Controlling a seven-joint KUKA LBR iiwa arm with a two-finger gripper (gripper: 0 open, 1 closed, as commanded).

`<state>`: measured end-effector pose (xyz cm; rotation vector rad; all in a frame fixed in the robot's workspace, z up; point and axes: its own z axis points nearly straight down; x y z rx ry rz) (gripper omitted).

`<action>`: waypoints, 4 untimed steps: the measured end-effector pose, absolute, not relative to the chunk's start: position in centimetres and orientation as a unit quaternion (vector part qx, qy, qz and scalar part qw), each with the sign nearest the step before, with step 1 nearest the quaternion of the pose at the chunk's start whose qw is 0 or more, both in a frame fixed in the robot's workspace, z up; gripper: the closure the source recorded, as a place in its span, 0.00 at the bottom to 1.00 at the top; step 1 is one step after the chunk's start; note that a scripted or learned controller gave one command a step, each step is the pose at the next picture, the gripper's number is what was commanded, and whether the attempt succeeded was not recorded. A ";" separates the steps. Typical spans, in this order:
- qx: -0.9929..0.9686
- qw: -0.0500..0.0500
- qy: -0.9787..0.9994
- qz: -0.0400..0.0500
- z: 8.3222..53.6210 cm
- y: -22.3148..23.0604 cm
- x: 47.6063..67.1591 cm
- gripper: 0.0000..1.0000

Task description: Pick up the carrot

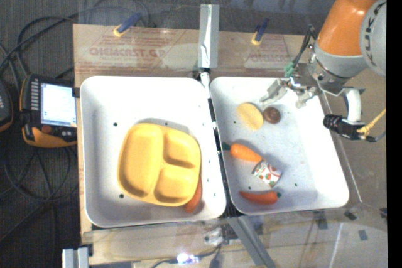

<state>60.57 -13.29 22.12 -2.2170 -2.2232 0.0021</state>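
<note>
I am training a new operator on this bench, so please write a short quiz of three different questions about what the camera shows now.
1. True or false: the orange carrot with a green tip lies in the same white bin as the yellow plastic tray with compartments.
2. Which is closest to the robot's metal hand? A) the red chili pepper B) the small dark brown ball C) the white cup with red spots
3. Fill in: the pale yellow round piece lies in the ___ bin.

Key: 1 false; 2 B; 3 right.

carrot (245, 152) beside patterned cup (267, 173)
</note>
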 end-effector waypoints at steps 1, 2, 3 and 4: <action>-0.708 0.002 -0.706 0.001 14.4 -12.8 54.8 0.00; -0.602 -0.007 -0.799 -0.003 9.0 -12.0 51.5 0.00; -0.560 -0.007 -0.829 -0.003 9.0 -13.4 60.1 0.00; -0.560 -0.009 -0.829 -0.004 10.2 -13.4 60.2 1.00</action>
